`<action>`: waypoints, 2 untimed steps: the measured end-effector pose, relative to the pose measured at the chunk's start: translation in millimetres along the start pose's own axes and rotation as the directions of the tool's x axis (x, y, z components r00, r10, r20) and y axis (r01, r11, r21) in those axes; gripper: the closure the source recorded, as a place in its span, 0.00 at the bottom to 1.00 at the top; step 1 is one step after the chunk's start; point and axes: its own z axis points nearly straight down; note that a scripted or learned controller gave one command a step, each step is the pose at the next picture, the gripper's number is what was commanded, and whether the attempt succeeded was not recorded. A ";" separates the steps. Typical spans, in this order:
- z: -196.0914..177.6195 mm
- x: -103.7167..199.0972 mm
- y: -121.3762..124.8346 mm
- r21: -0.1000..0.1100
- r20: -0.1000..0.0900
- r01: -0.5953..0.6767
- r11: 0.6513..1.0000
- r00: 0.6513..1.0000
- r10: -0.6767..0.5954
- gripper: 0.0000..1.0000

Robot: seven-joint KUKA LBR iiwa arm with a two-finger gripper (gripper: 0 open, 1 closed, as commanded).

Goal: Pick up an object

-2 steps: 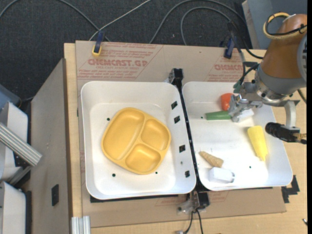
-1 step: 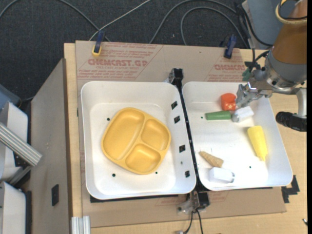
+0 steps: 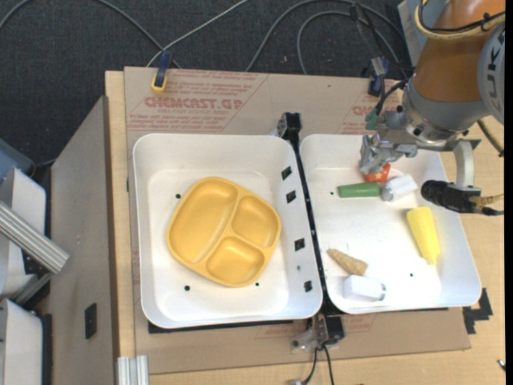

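Note:
My gripper (image 3: 373,164) hangs low over the far part of the right bin (image 3: 457,291). A small orange object (image 3: 382,173) peeks out just beneath its tip; whether it is gripped I cannot tell. Next to it lies a green stick (image 3: 357,190) with a white piece (image 3: 398,188) at its right end. A yellow corn-shaped object (image 3: 424,233) lies at the right. Near the front sit a tan cone (image 3: 347,261) and a white block (image 3: 364,288).
The left bin (image 3: 152,295) holds a yellow divided plate (image 3: 224,230). A black divider with clips (image 3: 303,215) runs between the bins. A black cylinder (image 3: 449,195) on the arm juts over the right bin's right rim. Cables lie behind the bench.

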 end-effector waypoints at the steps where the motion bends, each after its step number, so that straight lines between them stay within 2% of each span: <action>1: 18.2 47.6 4.3 0.007 0.000 -0.001 1.000 1.000 0.001 1.00; 2: 18.0 94.5 5.7 0.003 0.000 -0.001 1.000 1.000 0.001 1.00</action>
